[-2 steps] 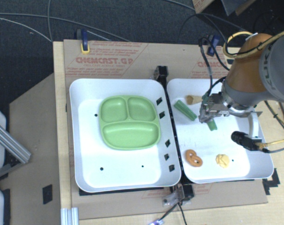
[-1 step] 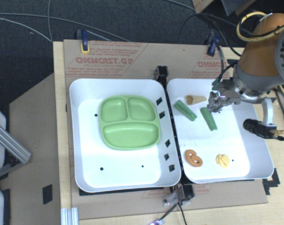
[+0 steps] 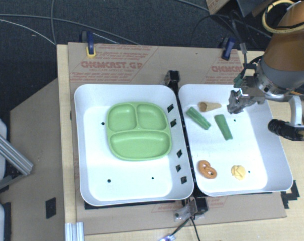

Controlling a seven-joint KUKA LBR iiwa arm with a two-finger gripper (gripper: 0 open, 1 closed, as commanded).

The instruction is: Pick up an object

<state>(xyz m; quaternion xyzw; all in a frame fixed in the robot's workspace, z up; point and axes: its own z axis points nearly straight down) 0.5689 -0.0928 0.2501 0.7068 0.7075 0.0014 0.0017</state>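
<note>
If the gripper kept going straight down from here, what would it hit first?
Probably the bare floor of the right bin; the gripper hangs just right of the tan cone-shaped piece, though depth is unclear.

The arm enters above the right bin, its rounded segment orange-brown with a grey section beneath and a yellowish ring at its top edge. Below that sits a silvery metal wrist collar. The gripper, over the bin's far edge, is a small dark grey block with thin cables and a teal fitting beside it.
</note>
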